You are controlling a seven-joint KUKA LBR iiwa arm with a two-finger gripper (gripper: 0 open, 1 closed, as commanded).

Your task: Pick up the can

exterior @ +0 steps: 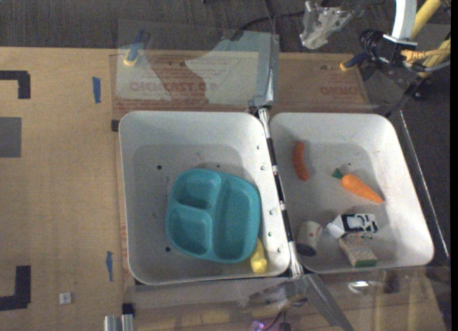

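- Small white cylindrical can (310,236): lying on its side by the right bin's (408,179) front-left corner.
- Gripper (322,28): above the bench's far edge, well apart from can; grip state cannot be told.
- Teal divided plate (213,215): left bin (143,179).

Small pale can (309,236), tipped on its side, right bin's front-left corner

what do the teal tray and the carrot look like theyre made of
Teal three-compartment tray: looks like moulded plastic, with a smooth matte surface, rounded edges and uniform colour. Orange carrot with a green top: probably a plastic toy, given its flat, even colour and smooth cone shape; real cannot be ruled out at this resolution.
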